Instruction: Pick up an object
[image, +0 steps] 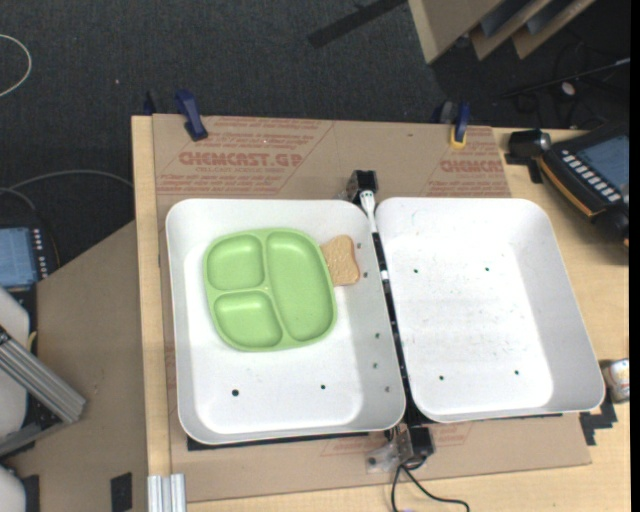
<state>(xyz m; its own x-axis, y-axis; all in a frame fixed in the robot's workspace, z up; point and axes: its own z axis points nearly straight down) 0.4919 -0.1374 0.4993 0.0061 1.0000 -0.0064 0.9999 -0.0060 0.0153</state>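
Dark carpet round a wooden bench w/ a brown cardboard sheet clamped flat on top, red print across it; blue clamp at the far left edge, another clamp far right; two shallow white bins side by side on the sheet, long edges touching down the middle. Left bin: green divided plate, three compartments, sits in the far-left part, lying flat; a tan cracker-like piece, prob. toast or biscuit, lies just beside the plate's right rim, touching or nearly so, close to the centre divide. Right bin: bare white floor w/ small dark specks. Black handheld controller at the right edge of the bench; cables trail off the near side. Gripper state: can't tell.
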